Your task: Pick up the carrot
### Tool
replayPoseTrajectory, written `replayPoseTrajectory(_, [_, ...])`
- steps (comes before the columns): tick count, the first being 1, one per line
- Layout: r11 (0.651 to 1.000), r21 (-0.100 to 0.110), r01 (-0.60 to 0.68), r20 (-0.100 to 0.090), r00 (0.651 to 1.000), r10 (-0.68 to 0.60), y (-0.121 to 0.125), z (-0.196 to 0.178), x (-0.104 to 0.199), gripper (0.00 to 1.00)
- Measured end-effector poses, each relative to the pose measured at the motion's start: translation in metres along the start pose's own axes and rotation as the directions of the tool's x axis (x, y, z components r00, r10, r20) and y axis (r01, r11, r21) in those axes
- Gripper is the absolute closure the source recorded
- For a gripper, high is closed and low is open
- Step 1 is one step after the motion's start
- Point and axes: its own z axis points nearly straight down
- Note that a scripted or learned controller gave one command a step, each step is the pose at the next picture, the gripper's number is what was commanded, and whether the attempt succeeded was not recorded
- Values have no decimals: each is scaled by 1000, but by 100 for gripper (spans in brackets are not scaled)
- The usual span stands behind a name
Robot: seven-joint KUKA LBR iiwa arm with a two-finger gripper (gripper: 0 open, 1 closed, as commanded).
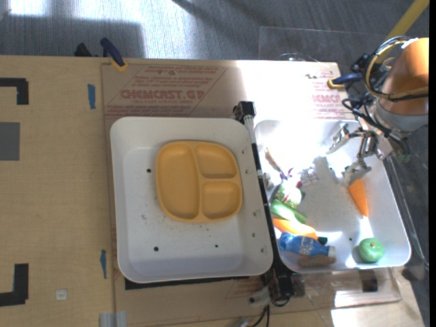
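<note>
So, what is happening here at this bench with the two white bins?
A grey robot arm with an orange band reaches in from the right and has its tool low over the right white bin. The tool is right at the upper end of the orange carrot, which lies on the bin floor. A green apple and a blue bottle lie nearby. The left white bin holds a yellow divided plate.

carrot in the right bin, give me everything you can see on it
The carrot is a small orange tapered piece, smooth, likely plastic. It lies flat on the right bin floor near the far-right wall, wide end up, tip pointing down toward the green apple. The tool sits at its upper end; contact can't be confirmed.
</note>
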Motion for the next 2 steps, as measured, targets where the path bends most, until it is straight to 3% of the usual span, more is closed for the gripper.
replayPoseTrajectory(1, [993,-2,-122,-5,993,122,5,11,53,0])
replayPoseTrajectory(2, [948,0,-317,-4,948,317,5,11,50,0])
